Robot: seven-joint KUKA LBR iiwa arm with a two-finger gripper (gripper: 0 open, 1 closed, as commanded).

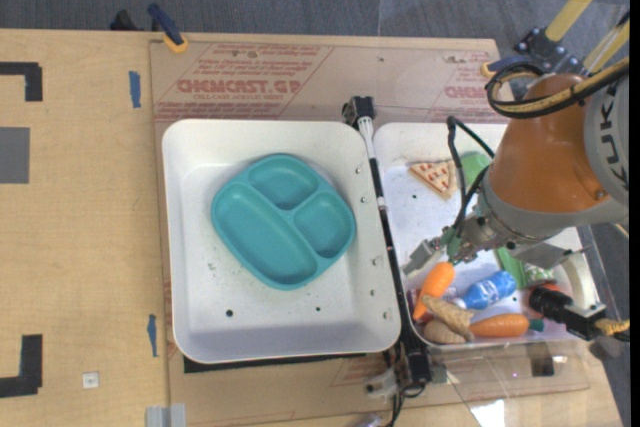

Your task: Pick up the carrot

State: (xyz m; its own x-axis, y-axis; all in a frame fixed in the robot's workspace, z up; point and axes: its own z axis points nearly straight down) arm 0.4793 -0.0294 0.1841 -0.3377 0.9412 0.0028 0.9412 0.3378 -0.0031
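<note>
- Left bin: shallow, white, rounded corners, few dark specks on the floor.
- Plate in left bin: teal, smooth plastic look, rounded w/ three compartments, sits roughly mid-bin, turned at an angle.
- Black divider strip runs btwn the two bins, top to bottom.
- Right bin: white, glossy floor, partly covered by the arm, which is grey w/ a broad orange band.
- Pizza slice: flat triangle, tan-orange w/ dotted top, upper left of right bin, well apart from the rest.
- Gripper: metal, comes down from under the orange band toward bin's left-centre; tips sit just above the small carrot. Can't tell if the tips are spread or pressed together; nothing seen btwn them.
- Small carrot: orange, short, tapered, just below the gripper tip, close to touching; can't tell if contact.
- Beige piece: knobbly, root-like, below the small carrot, near the front wall.
- Blue item: shiny, crumpled look, right of the small carrot.
- Long carrot: orange, smooth, lying on its side by the front wall, right of beige piece, apart from the gripper.
- Green item: partly hidden under the arm.
</note>
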